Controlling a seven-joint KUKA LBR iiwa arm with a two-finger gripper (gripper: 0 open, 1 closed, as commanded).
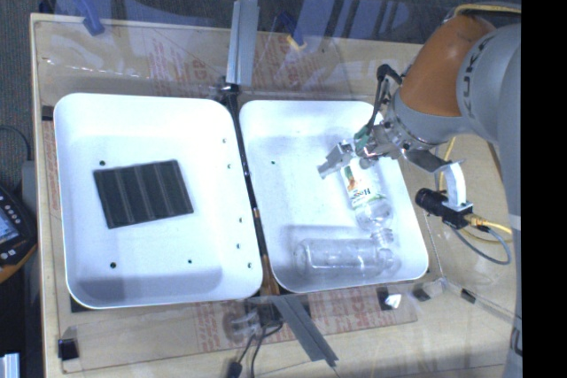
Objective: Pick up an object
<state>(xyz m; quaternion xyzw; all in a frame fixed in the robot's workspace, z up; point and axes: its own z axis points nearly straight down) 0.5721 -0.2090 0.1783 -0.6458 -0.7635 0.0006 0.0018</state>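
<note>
I hang low over the right bin [266,181], my gripper [347,157] near its upper right part, reaching in from the right. Whether my jaws are parted or clenched I cannot tell — they blur into the white floor.

Just below me lies a small clear bottle [366,195] with a white and orange label; its upper end sits right at my gripper, and its long axis runs down and slightly right, toward the bin's lower right corner. It looks to be touching me or very nearly, but nothing shows it between my jaws.

Further down, along the bin's lower wall, a larger clear bottle [341,257] lies crosswise — left to right. The smaller one is plainly the nearer target.

In the left bin [80,128] rests a dark ribbed slab [143,192], well apart.
</note>
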